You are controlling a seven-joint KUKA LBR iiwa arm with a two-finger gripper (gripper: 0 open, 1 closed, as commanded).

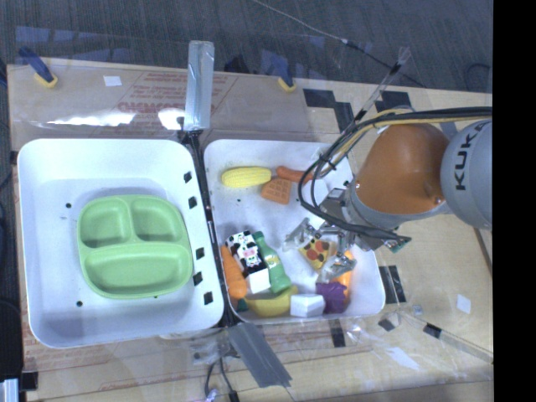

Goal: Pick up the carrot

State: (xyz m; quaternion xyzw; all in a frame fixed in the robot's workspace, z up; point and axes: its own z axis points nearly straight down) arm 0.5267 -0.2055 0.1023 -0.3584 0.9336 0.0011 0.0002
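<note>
Jaws [331, 249] hang low in the right bin [251, 153], over the pizza slice [316, 252] near its right side, and you cannot tell from this angle how wide they stand. Your carrot [234, 273] lies well apart from them, hard against the bin's left wall, tucked beside the cow-print toy [244, 249] and the green bottle [272, 268], with the banana [270, 304] at its lower end. Your risk is a wrong catch: closing where the arm is now would likely take the pizza or the purple piece [335, 294]. Even at the carrot, expect the wall and crowding toys to block one side and cause a slip.
</note>
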